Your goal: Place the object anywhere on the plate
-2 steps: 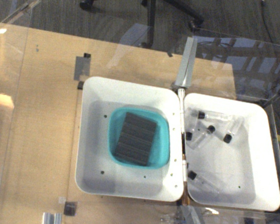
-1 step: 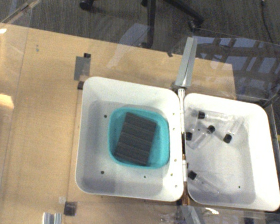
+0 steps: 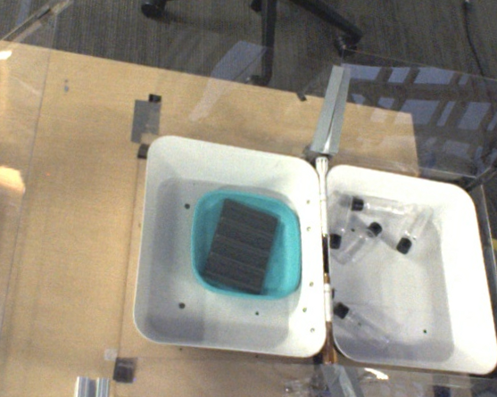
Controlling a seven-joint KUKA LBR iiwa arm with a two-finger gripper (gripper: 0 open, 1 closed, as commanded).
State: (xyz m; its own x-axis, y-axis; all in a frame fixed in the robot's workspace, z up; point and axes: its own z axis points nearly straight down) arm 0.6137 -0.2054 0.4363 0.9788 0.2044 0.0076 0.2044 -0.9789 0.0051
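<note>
the dark ridged block point(image 3: 242, 246) lies flat on the teal plate point(image 3: 288, 259) in the left bin point(image 3: 156, 254). right bin point(image 3: 447, 334) has some clear tubes with black caps point(image 3: 375, 228) scattered at its far side.

Two shallow white bins sit side by side on a light wooden bench point(image 3: 43, 258); the left bin point(image 3: 150, 307) and the right bin point(image 3: 483, 267) touch along a shared inner edge. The right bin contains several clear tubes with black caps point(image 3: 375, 228), scattered mostly in its upper left part. Beyond the bench, the black base of an office chair point(image 3: 270, 11) stands on grey carpet, and a grey metal post point(image 3: 331, 113) rises behind the junction of the bins.
</note>
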